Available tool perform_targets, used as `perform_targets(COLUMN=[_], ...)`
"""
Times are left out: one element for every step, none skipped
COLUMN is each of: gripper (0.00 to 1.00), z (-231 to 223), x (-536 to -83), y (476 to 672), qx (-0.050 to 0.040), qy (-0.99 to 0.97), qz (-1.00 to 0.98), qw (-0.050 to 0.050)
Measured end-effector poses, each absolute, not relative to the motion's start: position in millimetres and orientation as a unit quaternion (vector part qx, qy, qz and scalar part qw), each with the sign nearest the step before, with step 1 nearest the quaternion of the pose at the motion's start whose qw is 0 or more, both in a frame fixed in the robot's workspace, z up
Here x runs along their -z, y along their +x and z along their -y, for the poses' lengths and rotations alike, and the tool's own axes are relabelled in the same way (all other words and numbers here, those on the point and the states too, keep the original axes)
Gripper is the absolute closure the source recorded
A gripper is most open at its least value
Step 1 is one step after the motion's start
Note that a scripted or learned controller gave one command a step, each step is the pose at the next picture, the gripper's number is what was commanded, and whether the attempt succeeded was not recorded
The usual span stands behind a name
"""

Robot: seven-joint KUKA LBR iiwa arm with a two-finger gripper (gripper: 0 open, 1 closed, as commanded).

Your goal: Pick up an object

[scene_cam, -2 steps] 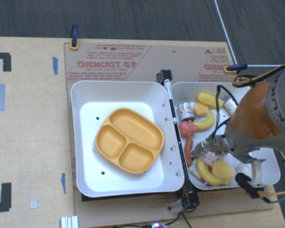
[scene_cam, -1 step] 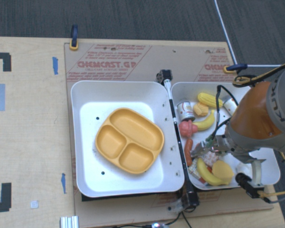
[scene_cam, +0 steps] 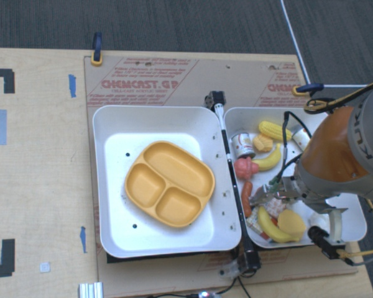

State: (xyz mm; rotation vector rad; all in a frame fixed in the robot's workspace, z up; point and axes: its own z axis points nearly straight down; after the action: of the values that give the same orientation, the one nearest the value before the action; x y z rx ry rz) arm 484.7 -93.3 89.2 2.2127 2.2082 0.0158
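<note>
Reaching in from the right, arm (scene_cam: 336, 154) low over the right bin (scene_cam: 354, 225), likely to pick from the toy food (scene_cam: 270, 222) piled at its left side. Left bin (scene_cam: 112, 166) holding 1 yellow divided plate (scene_cam: 169, 184). Fingers' opening impossible to tell, buried in clutter near 430,350; nothing seen gripped.

Two white bins (scene_cam: 105, 166) side by side at frame centre and right. One yellow divided plate (scene_cam: 169, 184), three compartments, in the left-hand bin. In the right-hand bin: two bananas (scene_cam: 270, 158), one corn cob (scene_cam: 272, 129), one can (scene_cam: 242, 144), one red sausage (scene_cam: 247, 197), one pink piece (scene_cam: 244, 166), one yellow lemon-like fruit (scene_cam: 291, 223). Two blue clamps (scene_cam: 97, 47) along the upper board edge.
</note>
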Motion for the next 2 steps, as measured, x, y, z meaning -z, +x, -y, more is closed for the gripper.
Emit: perform_targets(gripper=[0.00,0.00], z=[93.9,93.2], x=[-89.2,-89.2], y=[484.8,484.7], qx=[-0.0054,-0.0050], qy=[0.707,0.708], qz=[-0.707,-0.706], qw=[0.007,0.008])
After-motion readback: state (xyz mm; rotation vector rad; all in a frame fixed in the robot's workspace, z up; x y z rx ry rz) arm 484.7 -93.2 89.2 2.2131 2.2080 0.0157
